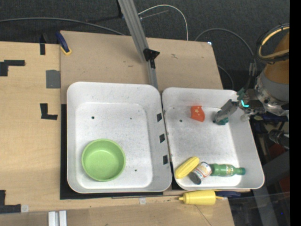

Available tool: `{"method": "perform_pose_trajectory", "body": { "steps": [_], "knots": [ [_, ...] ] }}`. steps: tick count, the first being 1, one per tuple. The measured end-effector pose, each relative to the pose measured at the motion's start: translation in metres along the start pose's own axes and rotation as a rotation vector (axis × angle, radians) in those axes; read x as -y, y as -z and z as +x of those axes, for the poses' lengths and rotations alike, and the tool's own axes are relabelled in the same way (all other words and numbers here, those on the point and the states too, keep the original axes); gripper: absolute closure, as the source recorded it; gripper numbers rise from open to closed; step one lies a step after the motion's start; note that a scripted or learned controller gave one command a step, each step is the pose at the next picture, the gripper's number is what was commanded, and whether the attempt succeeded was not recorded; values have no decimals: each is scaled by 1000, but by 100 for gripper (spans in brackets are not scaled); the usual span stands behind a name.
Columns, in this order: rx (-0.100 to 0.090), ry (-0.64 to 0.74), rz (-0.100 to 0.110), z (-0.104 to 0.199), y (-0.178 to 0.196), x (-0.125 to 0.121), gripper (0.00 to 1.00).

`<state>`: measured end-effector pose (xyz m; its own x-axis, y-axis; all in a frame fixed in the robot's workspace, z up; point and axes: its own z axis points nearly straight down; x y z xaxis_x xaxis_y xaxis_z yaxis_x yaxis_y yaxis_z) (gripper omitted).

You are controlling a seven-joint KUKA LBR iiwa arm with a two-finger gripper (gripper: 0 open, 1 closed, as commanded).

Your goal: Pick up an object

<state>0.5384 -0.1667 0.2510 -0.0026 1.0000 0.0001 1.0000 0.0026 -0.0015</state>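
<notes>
Orange-red block sits at 12 o'clock in your right bin, alone on bare floor. Gripper is just beside it at 3 o'clock, tips low near the bin floor; finger spread can't be told, nothing seen held. At 6 o'clock: yellow corn, small can, green bottle. Left bin holds 1 green bowl.
</notes>
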Motion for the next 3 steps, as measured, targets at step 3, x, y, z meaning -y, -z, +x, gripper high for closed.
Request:
{"method": "perform_pose_trajectory", "body": {
  "steps": [3],
  "knots": [
    [-1, -1, 6, -7, -157, 22, 0]
  ]
}}
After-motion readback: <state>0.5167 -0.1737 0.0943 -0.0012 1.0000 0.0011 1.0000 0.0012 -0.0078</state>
